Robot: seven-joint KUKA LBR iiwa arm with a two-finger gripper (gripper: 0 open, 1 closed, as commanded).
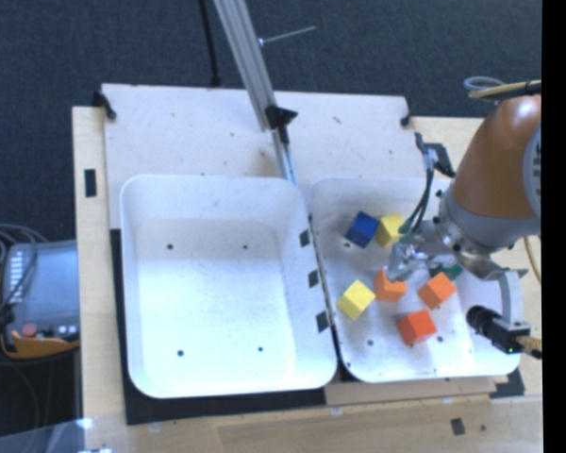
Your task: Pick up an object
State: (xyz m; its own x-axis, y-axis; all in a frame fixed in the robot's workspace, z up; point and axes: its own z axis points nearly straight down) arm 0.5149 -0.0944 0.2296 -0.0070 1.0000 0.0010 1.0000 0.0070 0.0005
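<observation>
The gripper (408, 256) hangs low over the right bin (358, 361), reaching in from the arm (495, 182) on that bin's far right side. Its tip sits just above an orange block (390, 286), close enough that the two seem to touch, yet the metal parts there are small and blurred, so whether the jaws stand apart or together cannot be told, nor whether anything sits between them.

All six blocks lie inside the right bin. Taking that orange block as the mark: a blue block (361, 228) lies up and to its left, with a yellow block (391, 229) touching the blue one's right side. A second yellow block (356, 299) lies just to the left of the mark and a little lower, near the bin's left wall. A second orange block (437, 290) lies just to its right, partly under the wrist. A third orange block (416, 327) lies below and to the right, apart from the others.

The left bin (141, 206) sits beside the right bin, their walls touching along the middle. A slanted metal rail (245, 50) runs down from the top toward the seam between the bins. A grey box (42, 286) with cables sits off the bench, well to the left
</observation>
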